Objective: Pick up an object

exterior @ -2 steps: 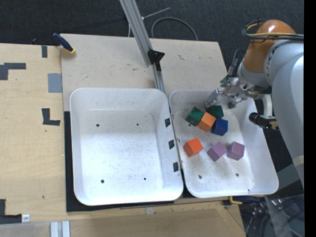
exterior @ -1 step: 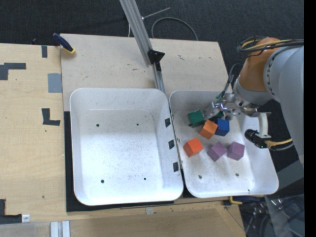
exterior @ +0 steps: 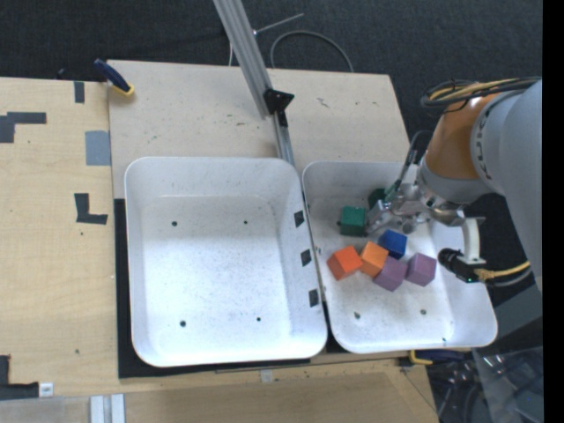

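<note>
Six small blocks sit bunched in the right bin [exterior: 458, 324], and you can use the blue block [exterior: 394, 242] as your landmark. The gripper [exterior: 390, 214] hangs just above and slightly left of it, low over the cluster; you cannot tell from this slanted view whether the fingers are open or closed, and nothing is visibly between them. Left of the blue block lies the green block [exterior: 352, 218]. Below and to its left are two orange blocks [exterior: 346, 262], touching each other, and below it two purple blocks [exterior: 389, 274], also side by side. The left bin [exterior: 141, 236] stands well away from the blue block, beyond the divider.

The arm [exterior: 458, 144] reaches in from the right, probably so the wrist can drop straight onto the pile. The blocks are packed close, which likely leaves little room beside any one of them.

The blue block looks roughly cubic, so it has no clear long axis; its faces sit turned at an angle to the bin walls. Judge the grasp as not yet made.
</note>
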Motion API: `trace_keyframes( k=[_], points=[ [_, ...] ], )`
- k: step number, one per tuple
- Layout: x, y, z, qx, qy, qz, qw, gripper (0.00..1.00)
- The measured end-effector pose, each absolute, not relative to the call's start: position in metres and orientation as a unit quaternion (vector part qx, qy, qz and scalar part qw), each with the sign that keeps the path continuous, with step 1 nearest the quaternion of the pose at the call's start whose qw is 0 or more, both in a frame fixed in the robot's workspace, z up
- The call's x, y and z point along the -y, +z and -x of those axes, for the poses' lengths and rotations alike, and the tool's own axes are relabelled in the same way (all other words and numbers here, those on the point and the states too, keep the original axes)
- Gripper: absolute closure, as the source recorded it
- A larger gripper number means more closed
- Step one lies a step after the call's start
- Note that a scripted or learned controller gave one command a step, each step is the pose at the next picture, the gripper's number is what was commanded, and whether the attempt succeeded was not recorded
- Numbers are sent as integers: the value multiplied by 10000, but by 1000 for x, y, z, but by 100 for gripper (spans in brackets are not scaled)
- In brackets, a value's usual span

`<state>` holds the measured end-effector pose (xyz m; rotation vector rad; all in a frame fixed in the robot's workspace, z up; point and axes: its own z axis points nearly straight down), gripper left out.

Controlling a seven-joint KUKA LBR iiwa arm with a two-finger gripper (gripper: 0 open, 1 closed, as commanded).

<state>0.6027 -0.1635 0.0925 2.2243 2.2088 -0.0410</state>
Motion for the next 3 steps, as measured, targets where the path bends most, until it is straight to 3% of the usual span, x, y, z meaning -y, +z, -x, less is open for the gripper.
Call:
trace_keyframes(
  k=[1,2,3],
  points=[
    [160,92,-599,-7039,-139,-7102,-1,0],
    [160,96,-604,-7023,-66,-7118,105,0],
    [49,197,-615,-7103,36,-7039,17,0]
  ],
)
